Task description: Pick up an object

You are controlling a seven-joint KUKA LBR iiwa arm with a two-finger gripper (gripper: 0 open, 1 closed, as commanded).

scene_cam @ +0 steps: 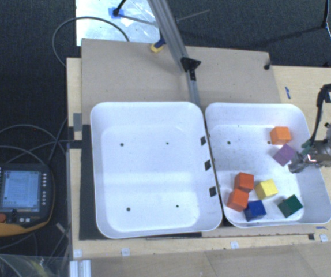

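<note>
Blocks lie in the right bin (pixel 258 111), we see: orange block (pixel 280 135), purple block (pixel 284 154), two more orange, yellow, blue, green. At the purple block's right, the hand (pixel 301 161) is blurred; we cannot tell its grip.

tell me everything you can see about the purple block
The purple block is a small pale-purple cube of plain, matte look, turned cornerwise. It lies in the right bin near its right wall, just below the orange block, seemingly apart from it. The pincer sits at its lower right edge; contact is unclear.
</note>
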